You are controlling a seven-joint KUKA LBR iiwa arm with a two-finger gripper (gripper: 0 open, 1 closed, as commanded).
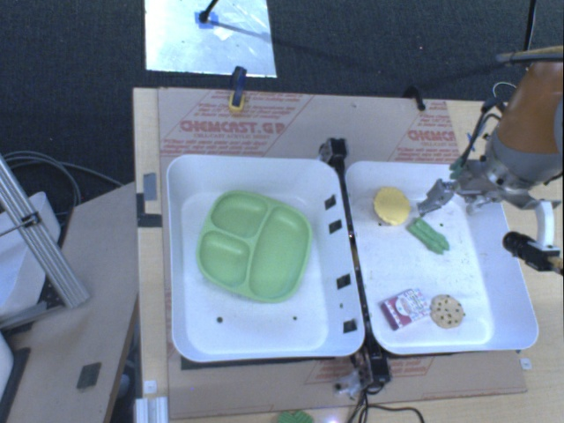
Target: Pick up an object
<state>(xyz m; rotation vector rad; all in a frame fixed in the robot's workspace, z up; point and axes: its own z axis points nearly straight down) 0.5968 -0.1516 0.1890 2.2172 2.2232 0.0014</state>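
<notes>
Two white bins. Left bin (pixel 185 263): one green divided plate (pixel 256 246). Right bin (pixel 502 298): yellow disc (pixel 391 205), green piece (pixel 429 234), cookie (pixel 447 310), red-white packet (pixel 404 307). Cardboard (pixel 291 122) reads "CHEMCAST GP". Gripper (pixel 434 201) at right-centre; grip unclear.

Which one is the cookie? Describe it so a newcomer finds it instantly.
Take the right-hand bin, then its near edge. The cookie lies there beside a red and white packet. It is the only round tan piece with dark specks; the yellow disc and green piece sit farther back.
</notes>
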